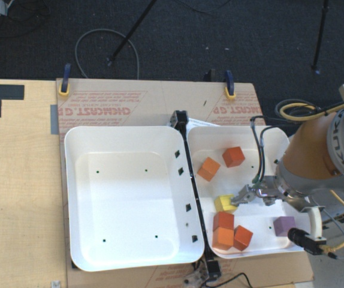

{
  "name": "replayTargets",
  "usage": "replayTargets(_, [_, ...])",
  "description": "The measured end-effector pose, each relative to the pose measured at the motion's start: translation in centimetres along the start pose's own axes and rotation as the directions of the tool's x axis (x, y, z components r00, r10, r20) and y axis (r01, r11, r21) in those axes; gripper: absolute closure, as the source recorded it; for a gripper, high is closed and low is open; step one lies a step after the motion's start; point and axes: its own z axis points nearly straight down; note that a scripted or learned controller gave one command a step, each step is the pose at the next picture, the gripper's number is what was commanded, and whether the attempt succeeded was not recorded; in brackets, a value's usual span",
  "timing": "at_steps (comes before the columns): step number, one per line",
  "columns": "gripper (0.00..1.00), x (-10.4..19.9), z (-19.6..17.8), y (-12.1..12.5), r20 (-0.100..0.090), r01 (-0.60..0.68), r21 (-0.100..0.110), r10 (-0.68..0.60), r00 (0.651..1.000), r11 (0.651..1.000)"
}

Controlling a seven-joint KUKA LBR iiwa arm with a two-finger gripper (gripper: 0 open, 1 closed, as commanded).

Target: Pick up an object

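The right bin (268, 138) holds several blocks. An orange cube (208, 168) and a red-orange cube (234, 156) lie in its far part. A small yellow block (223, 203) sits near the divider, with a cluster of red and orange blocks (227, 231) just in front of it. A purple block (284, 225) rests at the front right. My gripper (243, 197) reaches in from the right, low over the bin, its tip just right of the yellow block. Nothing is visibly held.
The left bin (76, 161) stands beside the right one, and the two meet at a black-clipped divider (190, 185). The arm's grey and orange body (310, 161) covers the right bin's right rim. Cardboard and blue clamps (229, 84) lie behind the bins.
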Motion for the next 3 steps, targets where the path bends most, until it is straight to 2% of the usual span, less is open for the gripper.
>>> replayTargets(1, [1.00, 0.0, -0.9, 0.0, 0.000, -0.001, 0.001, 0.001, 1.000, 1.000])
replayTargets(3, [1.00, 0.4, -11.0, -0.5, -0.002, 0.001, 0.005, -0.001, 1.000, 1.000])
